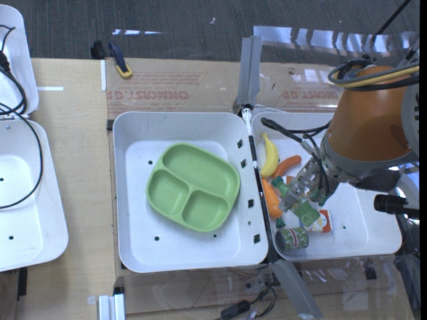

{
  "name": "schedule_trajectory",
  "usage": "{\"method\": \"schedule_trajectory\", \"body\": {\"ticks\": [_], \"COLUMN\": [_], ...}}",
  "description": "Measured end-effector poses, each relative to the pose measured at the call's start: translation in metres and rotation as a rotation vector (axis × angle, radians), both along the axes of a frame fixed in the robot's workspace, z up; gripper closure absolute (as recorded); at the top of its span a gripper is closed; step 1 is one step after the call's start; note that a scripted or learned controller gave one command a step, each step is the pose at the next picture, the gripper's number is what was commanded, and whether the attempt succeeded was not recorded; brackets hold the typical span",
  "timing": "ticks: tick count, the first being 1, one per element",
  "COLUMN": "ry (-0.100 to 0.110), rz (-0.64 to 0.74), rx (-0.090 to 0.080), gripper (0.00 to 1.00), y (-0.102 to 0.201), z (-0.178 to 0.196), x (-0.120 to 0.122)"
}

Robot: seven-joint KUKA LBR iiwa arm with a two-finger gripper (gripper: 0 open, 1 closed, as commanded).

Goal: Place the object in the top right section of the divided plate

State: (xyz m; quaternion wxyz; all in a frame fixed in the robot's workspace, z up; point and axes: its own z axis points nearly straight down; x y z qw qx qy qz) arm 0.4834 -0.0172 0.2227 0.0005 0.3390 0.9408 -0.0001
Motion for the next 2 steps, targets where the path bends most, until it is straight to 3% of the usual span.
{"method": "schedule_trajectory", "body": {"ticks": [1,2], "ry": [0.002,0.002], "rz": [0.05,-0.176], "rx": [0.0,-0.001], "gripper": [1.0,1.0], "y": [0.005,0.082], "z": [-0.023,-0.032], "x": [0.02,0.049]}}
